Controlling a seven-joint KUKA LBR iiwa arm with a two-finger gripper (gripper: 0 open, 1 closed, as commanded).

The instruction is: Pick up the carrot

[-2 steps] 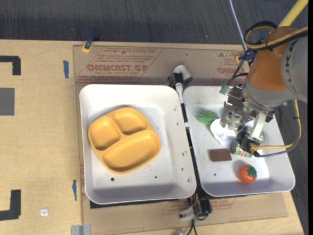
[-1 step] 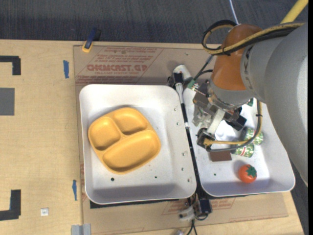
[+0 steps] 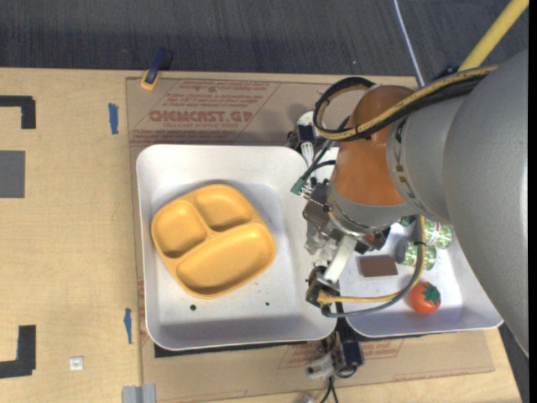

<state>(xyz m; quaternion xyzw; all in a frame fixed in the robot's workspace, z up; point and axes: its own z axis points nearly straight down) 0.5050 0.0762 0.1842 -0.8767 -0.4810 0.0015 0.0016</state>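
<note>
Pincer (image 3: 325, 240) sits low over the seam between the two bins, at the left edge of the right bin (image 3: 436, 324). It is buried under the wrist, so I can't tell whether it is open or closed; nothing is seen gripped.

Just right of it lies a brown rectangular block (image 3: 377, 265) on the bin floor. Past that are green-and-white items (image 3: 430, 235), partly hidden by the arm.

The carrot (image 3: 424, 298), orange with a green top, lies on the right bin floor, toward the near edge, apart from the pincer.

The left bin (image 3: 168, 164) holds a yellow divided plate (image 3: 214, 238), upright.

Both bins sit on printed cardboard (image 3: 201, 112) on the tabletop (image 3: 67, 225).
</note>
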